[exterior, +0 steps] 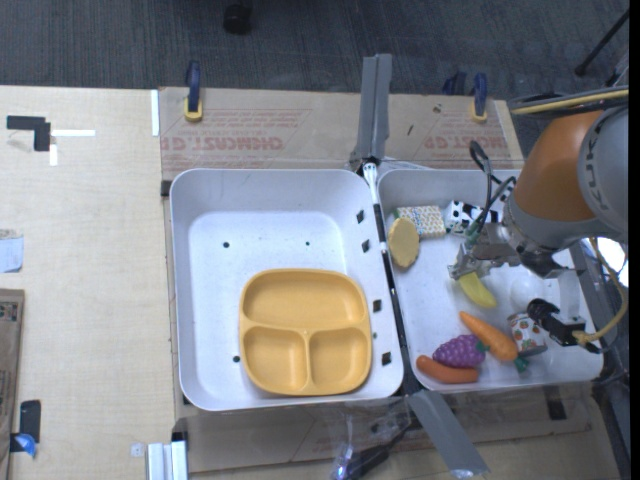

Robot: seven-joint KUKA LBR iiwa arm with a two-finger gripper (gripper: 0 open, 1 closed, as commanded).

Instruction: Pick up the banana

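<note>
End effector (478, 264) seen lowered in right bin (425, 318), directly over banana (477, 290). Carrot (489, 334), grapes (458, 350) located lower right. Yellow divided plate (305, 330) seated in left bin (200, 268), centre frame.

You could not tell how the gripper (470, 266) stood; the wrist covered it. The banana (477, 290) showed partly, its upper end hidden under the gripper. The arm (570, 183) was cut off at the frame's right edge. The black-and-white toy (459, 215) was too small to identify.
</note>
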